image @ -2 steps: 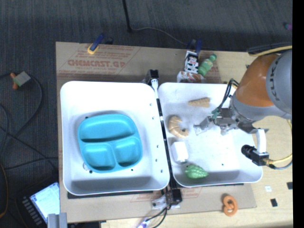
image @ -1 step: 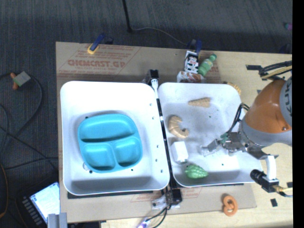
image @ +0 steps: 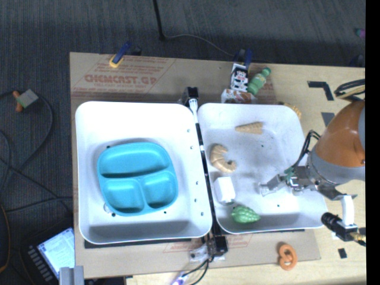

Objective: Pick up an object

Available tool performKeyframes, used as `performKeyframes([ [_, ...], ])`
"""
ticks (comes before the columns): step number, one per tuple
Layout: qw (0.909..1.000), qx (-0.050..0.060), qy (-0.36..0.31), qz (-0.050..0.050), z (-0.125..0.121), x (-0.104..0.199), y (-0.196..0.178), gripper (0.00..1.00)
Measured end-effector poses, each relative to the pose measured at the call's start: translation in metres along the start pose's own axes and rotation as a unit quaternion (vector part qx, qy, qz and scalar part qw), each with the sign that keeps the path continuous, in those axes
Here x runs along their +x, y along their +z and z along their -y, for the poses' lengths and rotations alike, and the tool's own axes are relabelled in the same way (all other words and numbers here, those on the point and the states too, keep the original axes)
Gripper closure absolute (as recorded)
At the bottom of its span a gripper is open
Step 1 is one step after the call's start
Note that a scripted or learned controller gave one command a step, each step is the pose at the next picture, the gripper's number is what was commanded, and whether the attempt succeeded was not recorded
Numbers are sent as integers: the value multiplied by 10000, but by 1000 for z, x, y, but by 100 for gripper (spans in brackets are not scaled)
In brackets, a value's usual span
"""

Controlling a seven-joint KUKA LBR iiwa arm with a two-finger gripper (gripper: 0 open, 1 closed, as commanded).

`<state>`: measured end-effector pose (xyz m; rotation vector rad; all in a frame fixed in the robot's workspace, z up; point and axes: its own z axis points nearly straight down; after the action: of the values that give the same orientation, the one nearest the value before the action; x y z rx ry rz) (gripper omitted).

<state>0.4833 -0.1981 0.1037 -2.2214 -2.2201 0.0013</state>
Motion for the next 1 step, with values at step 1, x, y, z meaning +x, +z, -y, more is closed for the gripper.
performKeyframes([
  [1,10000,2,-8,-5,0,58,-11,0],
])
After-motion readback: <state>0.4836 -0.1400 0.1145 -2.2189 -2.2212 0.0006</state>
